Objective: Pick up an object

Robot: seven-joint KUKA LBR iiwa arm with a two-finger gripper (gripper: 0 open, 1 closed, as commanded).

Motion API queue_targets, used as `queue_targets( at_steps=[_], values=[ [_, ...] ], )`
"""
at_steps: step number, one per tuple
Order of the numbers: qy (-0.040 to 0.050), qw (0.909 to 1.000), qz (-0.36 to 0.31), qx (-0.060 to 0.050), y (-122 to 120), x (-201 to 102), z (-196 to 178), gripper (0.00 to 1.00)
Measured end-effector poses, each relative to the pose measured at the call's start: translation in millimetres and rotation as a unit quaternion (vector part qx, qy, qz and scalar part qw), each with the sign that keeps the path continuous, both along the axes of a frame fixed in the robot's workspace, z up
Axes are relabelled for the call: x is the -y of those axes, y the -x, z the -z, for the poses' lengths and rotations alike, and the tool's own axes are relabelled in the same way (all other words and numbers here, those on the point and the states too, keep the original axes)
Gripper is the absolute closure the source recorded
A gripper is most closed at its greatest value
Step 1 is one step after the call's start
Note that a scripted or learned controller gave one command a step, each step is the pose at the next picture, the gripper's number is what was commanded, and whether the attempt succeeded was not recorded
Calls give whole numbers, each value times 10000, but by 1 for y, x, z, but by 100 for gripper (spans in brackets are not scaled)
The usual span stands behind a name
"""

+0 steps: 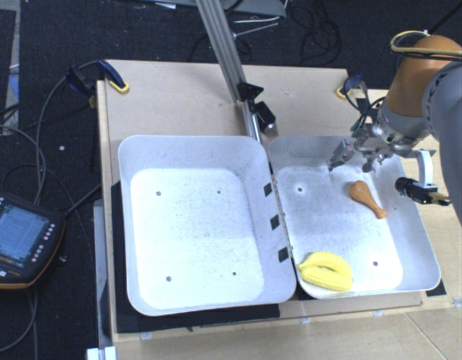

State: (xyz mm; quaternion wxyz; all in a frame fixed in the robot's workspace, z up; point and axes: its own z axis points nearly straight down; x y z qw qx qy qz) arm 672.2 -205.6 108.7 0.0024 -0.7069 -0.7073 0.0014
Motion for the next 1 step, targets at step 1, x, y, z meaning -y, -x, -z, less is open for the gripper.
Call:
queue_targets(
  at_steps=[1],
  values=[
    [11,10000,-6,34,-2,0,-14,100]
  ],
)
